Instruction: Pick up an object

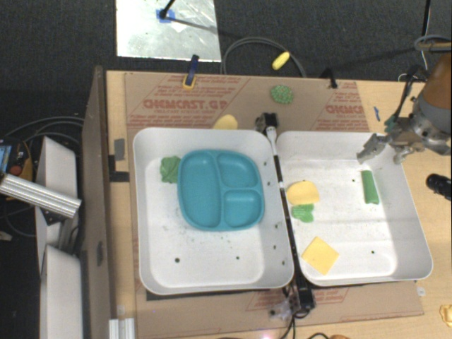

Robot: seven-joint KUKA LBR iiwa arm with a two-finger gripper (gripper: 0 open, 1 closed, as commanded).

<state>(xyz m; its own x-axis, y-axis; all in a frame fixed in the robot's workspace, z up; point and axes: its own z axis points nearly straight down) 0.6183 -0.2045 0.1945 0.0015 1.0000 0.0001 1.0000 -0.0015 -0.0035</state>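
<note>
Camera view from above: two white bins side by side on the counter (113,189). Left bin (152,260) holding one blue divided plate (220,190), plus one green leafy bit (169,168) tucked against its left edge. Right bin (406,253) with four loose pieces: one green stick (369,186) near the far right, one yellow rounded lump (302,191) touching one small green scrap (302,213) just below it, one flat yellow square (320,254) toward the front. Gripper (385,147) hanging over the right bin's far right corner, nothing visible between its fingers; spread or closed, can't tell. Outside the bins: one green round thing (282,94), one yellow bit (225,123).
</note>
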